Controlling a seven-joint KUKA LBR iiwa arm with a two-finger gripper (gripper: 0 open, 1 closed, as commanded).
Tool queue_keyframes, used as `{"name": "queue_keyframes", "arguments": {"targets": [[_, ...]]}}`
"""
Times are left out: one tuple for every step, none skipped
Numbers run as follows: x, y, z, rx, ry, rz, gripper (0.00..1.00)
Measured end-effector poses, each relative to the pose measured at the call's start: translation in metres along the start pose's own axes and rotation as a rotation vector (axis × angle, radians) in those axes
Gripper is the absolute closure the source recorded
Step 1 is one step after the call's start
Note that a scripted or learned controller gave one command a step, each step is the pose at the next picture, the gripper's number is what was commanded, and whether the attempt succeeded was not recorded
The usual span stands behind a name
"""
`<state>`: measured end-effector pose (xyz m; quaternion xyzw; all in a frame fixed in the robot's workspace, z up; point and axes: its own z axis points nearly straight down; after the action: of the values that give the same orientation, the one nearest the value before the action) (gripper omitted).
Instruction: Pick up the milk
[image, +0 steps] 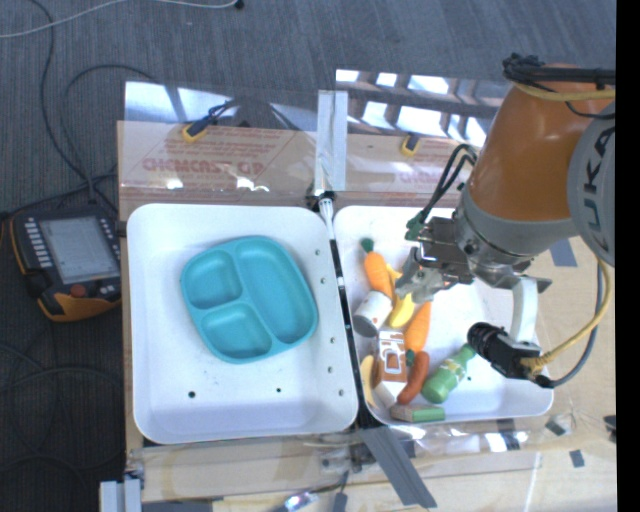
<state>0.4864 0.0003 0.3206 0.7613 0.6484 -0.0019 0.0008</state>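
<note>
The milk is a small orange-and-white carton lying near the front left of the right bin. It rests among toy foods, with a red chili against its right side. My gripper hangs over the middle of the same bin, just above a yellow banana and an orange carrot. It is behind the carton and slightly to its right, and apart from it. Nothing shows held in it.
The right bin also holds a second carrot, a white cup-like piece, a green bottle and a small green piece. A blue divided plate lies in the left bin. A black cable end hangs beside the arm.
</note>
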Motion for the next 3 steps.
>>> {"name": "queue_keyframes", "arguments": {"targets": [[0.063,0.007,0.019,0.001,0.000,0.012,1.00],[0.018,-0.005,-0.060,-0.002,0.001,0.031,1.00],[-0.030,0.003,-0.114,-0.002,0.001,0.188,1.00]]}}
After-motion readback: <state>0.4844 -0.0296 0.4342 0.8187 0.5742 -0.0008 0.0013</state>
